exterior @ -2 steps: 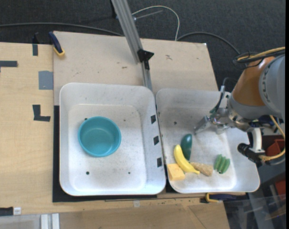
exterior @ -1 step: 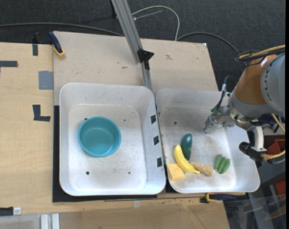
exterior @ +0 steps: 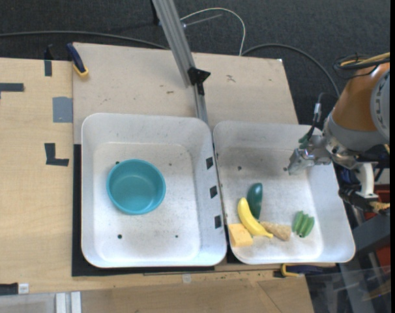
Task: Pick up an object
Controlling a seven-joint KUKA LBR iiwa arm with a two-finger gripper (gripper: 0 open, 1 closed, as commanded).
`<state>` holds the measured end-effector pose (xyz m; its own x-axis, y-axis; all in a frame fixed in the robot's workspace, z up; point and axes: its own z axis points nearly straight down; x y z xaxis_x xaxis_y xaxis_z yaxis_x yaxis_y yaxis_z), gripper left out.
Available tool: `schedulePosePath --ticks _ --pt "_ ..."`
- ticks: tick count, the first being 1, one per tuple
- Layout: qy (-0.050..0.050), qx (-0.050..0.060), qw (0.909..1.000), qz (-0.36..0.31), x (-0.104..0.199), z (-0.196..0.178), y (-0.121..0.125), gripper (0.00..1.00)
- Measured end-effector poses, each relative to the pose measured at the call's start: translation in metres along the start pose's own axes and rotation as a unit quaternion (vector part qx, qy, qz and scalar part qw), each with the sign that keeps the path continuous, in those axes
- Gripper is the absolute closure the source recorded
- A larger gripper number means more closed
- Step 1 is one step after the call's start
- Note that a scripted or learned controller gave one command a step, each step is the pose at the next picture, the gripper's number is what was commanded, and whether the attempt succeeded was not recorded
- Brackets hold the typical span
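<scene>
The hand hangs over the right bin, near its right wall; its opening cannot be judged, and nothing is visibly in it. Below and left of it lie a dark green object, a banana, a yellow block and a green vegetable. A teal bowl occupies the left bin.

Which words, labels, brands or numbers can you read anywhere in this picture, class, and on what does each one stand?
None: no readable text stands on any surface in the camera view.
The bins, teal bowl, banana and arm carry no lettering.
The dark tape pieces on the bench are plain shapes, not characters.
</scene>
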<state>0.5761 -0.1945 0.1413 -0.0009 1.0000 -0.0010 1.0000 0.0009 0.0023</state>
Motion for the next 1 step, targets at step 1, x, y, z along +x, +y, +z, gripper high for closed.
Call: schedulePosePath --ticks 1 --pt "0.000 0.000 1.0000 0.000 -0.0012 -0.0424 0.0022 1.00"
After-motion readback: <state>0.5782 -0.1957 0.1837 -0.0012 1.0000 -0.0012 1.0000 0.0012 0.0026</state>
